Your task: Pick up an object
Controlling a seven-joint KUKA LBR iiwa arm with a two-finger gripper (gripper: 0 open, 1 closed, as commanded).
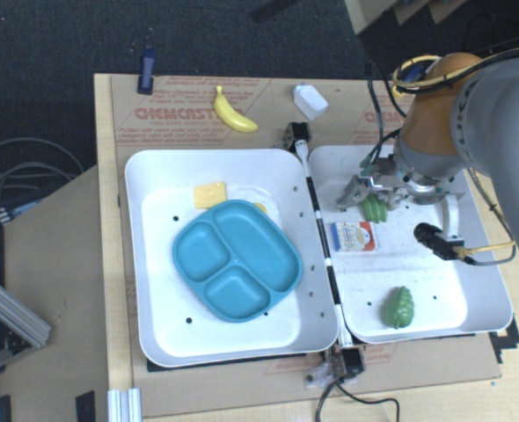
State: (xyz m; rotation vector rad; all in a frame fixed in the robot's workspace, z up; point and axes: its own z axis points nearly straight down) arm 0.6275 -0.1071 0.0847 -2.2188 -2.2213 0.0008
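I see the jaws [376, 192] low in the right bin [479, 280], at its upper left, directly over a small green object [374, 209]; whether they are open or closed on it I cannot tell (the wrist hides them). Just below lies a white-and-red card [354, 236], and a green lumpy object [398, 308] sits near the bin's front edge. The left bin [154, 323] holds a blue divided tray [235, 258] touching a yellow block [209, 194]. A banana [233, 114] rests on the tabletop [189, 117] behind.
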